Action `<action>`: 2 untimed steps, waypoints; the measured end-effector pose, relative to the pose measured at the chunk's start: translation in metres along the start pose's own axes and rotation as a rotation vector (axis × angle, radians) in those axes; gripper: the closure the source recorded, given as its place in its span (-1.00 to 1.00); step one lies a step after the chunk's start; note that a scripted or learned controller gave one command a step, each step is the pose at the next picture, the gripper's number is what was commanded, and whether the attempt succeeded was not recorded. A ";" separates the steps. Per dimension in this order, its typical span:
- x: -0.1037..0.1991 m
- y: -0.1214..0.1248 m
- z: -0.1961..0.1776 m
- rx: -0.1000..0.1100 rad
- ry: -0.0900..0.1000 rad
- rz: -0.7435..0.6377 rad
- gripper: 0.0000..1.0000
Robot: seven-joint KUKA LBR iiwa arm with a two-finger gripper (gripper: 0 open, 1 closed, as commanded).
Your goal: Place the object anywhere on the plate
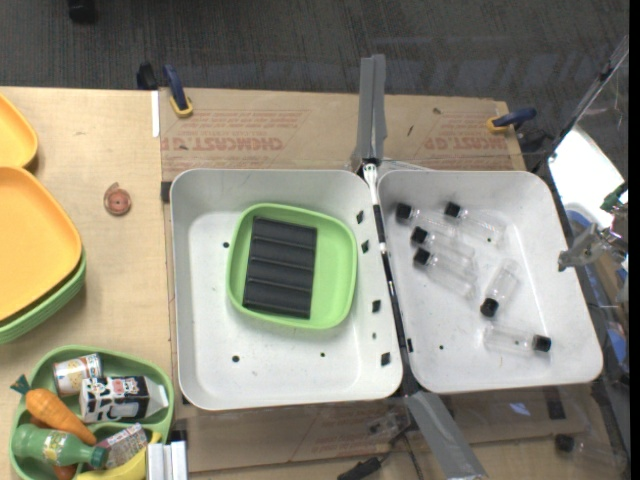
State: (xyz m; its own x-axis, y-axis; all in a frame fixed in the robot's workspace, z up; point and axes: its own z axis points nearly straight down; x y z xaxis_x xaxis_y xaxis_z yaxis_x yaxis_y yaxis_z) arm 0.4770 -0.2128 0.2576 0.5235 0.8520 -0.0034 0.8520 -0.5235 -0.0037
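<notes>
fingers point(583, 253) near right bin point(500, 380), six vials point(447, 266)

Left bin point(200, 368): white plastic, smooth, slight sheen. Plate point(340, 268): green plastic, glossy; black ribbed matt slab point(280, 266) on it. Vials point(455, 258): clear plastic or glass, black caps. Bench board point(260, 133): brown matt cardboard.

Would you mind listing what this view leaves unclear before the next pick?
- Gripper: camera view, cut off at the right edge; too small to read.
- Vials in the right bin: clear glass on white; bodies blur, exact count unsure.
- Black pad on the green plate: what it is stays unclear.
- Food items in the bowl: cut off by the bottom edge.
</notes>
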 end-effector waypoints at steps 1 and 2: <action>-0.002 0.002 -0.121 0.000 -0.001 0.276 -1.00; -0.002 0.002 -0.100 0.001 -0.001 0.376 -1.00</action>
State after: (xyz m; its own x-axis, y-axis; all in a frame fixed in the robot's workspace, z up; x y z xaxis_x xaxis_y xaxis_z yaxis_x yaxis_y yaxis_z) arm 0.4780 -0.2153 0.3580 0.7998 0.6003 -0.0053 0.6003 -0.7998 -0.0027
